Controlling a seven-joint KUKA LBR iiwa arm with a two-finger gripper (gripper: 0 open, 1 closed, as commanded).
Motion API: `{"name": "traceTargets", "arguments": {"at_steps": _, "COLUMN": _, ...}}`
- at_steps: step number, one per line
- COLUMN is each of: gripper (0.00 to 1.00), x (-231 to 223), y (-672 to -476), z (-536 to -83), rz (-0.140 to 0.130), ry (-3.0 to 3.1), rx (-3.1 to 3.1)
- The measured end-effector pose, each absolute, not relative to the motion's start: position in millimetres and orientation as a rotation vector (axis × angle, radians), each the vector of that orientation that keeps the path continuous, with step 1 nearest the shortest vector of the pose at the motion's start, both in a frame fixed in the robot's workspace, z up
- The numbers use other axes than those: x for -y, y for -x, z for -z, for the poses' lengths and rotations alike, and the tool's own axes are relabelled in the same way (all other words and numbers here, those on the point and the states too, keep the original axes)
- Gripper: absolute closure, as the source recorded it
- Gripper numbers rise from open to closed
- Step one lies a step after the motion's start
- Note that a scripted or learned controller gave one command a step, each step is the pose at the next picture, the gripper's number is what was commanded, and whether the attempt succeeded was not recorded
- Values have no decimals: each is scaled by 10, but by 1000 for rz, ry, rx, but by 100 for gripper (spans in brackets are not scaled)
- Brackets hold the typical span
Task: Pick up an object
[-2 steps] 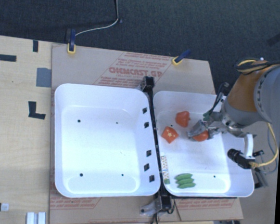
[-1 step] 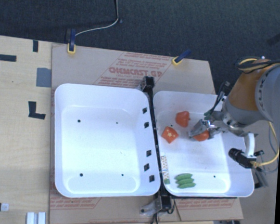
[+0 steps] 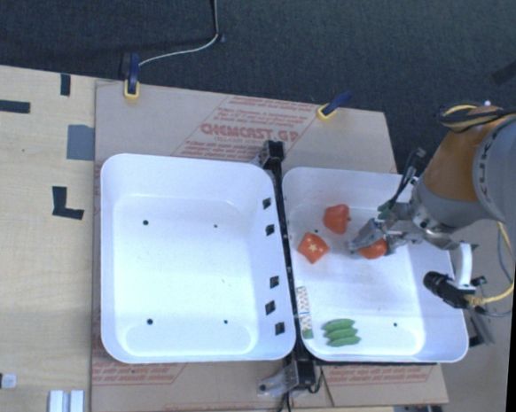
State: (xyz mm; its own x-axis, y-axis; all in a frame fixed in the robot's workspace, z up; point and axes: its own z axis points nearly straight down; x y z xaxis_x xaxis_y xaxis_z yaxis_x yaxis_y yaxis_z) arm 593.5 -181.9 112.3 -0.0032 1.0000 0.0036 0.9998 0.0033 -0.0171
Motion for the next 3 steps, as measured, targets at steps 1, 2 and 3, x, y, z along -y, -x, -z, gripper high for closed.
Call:
{"name": "traceTargets", "arguments": {"at_steps": 1, "gripper": 100, "x": 1097, "y": -5352, "z": -1623, "rz": -2, "ry": 2211, "rx": 2223}}
{"name": "traceTargets", "arguments": {"at_steps": 2, "gripper": 100, "x": 397, "y": -4811, "z": -1828, "rz": -7, "ry": 2208, "rx": 2222}}
{"name": "traceTargets", "arguments": {"at_steps": 3, "gripper": 100, "x": -524, "y": -4857, "z": -2931, "rz": 10, "ry": 2208, "rx": 2237}}
